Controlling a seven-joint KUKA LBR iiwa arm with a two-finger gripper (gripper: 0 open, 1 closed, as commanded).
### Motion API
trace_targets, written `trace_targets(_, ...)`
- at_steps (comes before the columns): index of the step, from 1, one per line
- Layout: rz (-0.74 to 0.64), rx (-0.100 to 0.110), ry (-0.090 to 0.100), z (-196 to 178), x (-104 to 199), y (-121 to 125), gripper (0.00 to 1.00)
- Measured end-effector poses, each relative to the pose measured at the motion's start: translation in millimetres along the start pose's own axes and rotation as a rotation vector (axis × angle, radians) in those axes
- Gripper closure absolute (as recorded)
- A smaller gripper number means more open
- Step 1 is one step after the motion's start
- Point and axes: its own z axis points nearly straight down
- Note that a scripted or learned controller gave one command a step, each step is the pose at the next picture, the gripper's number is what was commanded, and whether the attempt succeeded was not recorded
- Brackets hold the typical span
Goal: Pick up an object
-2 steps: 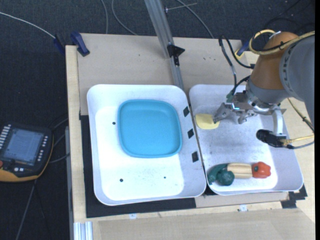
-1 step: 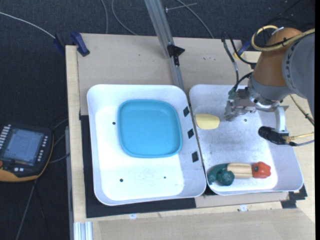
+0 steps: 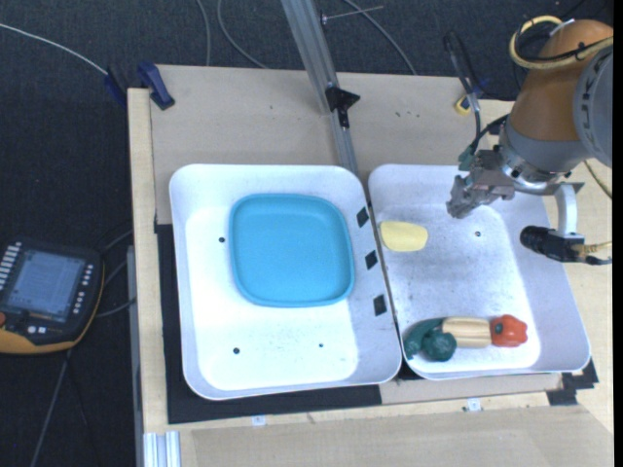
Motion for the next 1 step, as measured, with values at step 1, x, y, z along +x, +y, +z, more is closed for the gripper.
trace_targets(1, 0.0, 0.0, 0.0, -58.5, 8.3, 5.2, 1.0)
